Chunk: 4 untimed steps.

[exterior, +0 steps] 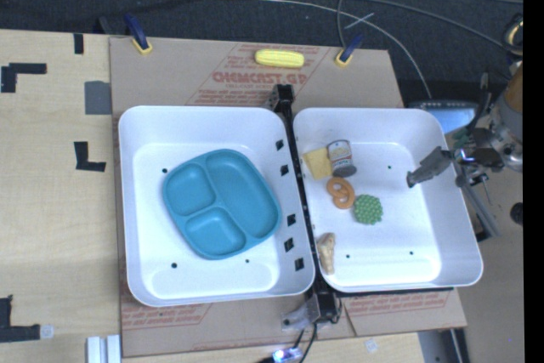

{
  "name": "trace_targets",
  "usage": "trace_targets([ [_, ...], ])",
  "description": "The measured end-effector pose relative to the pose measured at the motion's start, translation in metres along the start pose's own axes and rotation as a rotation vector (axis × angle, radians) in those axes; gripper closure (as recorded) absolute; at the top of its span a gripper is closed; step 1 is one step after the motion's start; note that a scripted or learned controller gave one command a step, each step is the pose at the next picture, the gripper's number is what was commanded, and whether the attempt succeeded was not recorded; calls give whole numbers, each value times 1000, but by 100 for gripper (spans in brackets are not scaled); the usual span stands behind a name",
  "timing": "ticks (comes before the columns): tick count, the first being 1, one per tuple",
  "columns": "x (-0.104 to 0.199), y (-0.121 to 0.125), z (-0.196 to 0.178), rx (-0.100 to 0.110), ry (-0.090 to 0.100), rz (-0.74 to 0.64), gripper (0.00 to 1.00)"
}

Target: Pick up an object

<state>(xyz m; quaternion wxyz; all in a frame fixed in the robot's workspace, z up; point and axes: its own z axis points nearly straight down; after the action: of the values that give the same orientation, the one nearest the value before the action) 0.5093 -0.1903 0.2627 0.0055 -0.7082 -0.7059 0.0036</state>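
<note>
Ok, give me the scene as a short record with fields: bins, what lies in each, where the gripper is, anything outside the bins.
left bin: blue divided plate
right bin: yellow block, small can, pretzel, green ball, tan piece at the near left corner
gripper: above the right bin's right side, apart from all the objects
outside bins: yellow banana-like item on the cardboard behind the bins
task state: nothing picked up yet

Even, diffuse overhead light; moderately bright. Two shallow white plastic bins (293, 187) near overexposed, faint soft shadows along inner walls. Soft sheen on blue divided plastic plate (221, 201). Overall slightly soft, low resolution; small items blurry.
</note>
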Motion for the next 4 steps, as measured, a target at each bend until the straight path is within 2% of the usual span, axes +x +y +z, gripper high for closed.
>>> trace_targets([
  [1, 1, 2, -6, -11, -3, -4, 0],
  [3, -8, -12, 109, -8, -2, -3, 0],
  [4, -6, -14, 152, -9, -2, -4, 0],
])
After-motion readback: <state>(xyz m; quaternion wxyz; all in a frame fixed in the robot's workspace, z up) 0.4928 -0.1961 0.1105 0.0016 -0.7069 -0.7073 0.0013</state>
